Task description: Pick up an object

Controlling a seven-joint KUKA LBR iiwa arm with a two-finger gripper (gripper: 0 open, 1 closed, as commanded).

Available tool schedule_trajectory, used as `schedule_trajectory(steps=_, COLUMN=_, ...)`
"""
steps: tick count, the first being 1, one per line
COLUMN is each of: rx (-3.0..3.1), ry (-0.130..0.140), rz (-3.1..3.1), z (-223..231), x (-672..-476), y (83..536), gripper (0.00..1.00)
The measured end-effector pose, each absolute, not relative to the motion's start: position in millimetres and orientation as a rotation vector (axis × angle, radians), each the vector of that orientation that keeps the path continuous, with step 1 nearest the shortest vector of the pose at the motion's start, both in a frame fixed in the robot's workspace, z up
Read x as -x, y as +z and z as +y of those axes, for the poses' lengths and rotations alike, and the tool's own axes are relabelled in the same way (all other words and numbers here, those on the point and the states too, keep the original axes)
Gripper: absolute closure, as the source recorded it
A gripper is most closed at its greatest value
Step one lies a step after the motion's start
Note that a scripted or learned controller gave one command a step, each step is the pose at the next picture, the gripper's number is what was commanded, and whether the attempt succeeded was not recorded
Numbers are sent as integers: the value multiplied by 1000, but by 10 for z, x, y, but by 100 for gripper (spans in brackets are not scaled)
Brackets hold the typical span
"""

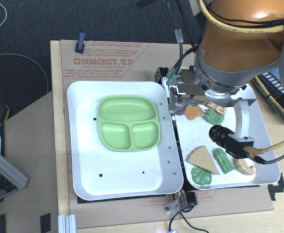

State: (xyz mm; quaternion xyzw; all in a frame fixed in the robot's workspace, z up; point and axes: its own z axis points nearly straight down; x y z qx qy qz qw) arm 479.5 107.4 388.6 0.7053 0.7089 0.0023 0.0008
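**Ana:** When I stood by the bench, the grey and orange arm (243,28) covered most of the right bin (268,176), and the left bin (83,144) carried a green divided plate (128,122). Was the gripper (192,95) spread or pressed together?

**Jonas:** I could not tell. It was low at the far left corner of the right bin, but the wrist hid its tips, and I saw nothing held there.

**Ana:** And the things it could take?

**Jonas:** They all lay in the right bin. The biggest was a tan wedge (203,158), near the front, beside a green leafy piece (201,175). Next to them was a green ridged piece (224,160) and a pale beige piece (244,166). Nearest to the gripper was a small orange piece (194,112), with a small green and tan piece (213,114) just beside it.

**Ana:** How would they handle, in your opinion?

**Jonas:** They looked like toy food, so I judged them light and rather stiff, perhaps a little slippery. I would take the orange piece across its narrow width. The wedge was flat, so I think only its two slanted sides could give a hold.
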Motion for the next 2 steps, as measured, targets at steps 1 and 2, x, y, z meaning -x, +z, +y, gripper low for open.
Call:
schedule_trajectory(steps=1, rx=-2237, ry=-18, rz=2214, z=293, x=-4776, y=2807, gripper=100)
schedule_trajectory(steps=2, rx=-2221, ry=-4, rz=2228, z=730, x=-4786, y=2756, gripper=100)
